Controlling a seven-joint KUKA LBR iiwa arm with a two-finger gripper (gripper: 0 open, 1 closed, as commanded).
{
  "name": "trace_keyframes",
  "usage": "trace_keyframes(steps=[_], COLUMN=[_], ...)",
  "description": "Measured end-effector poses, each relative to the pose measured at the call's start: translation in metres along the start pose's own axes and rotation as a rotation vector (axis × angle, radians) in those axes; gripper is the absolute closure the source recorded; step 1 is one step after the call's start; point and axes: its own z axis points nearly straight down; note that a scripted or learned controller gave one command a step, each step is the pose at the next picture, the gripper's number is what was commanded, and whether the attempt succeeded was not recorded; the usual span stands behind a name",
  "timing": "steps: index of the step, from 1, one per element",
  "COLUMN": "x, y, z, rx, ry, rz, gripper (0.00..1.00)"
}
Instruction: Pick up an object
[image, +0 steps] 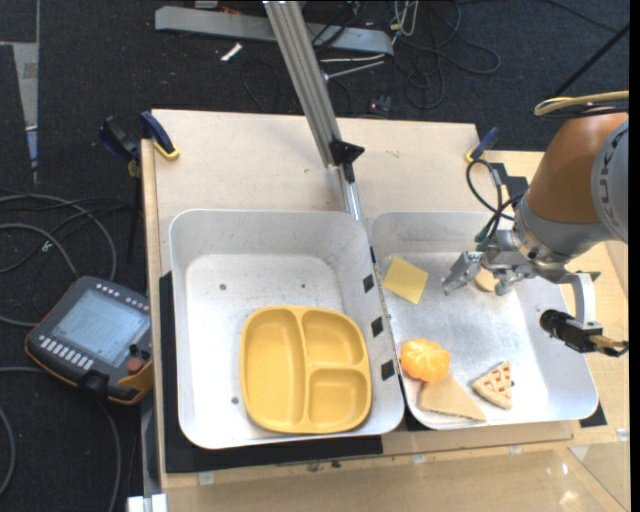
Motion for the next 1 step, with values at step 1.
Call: trace_keyframes(steps=[1], x=[0.0044], y=[-0.004], z=[0.0446], rx=[0.0], ry=[0.0], rz=[0.003], gripper=[0.0])
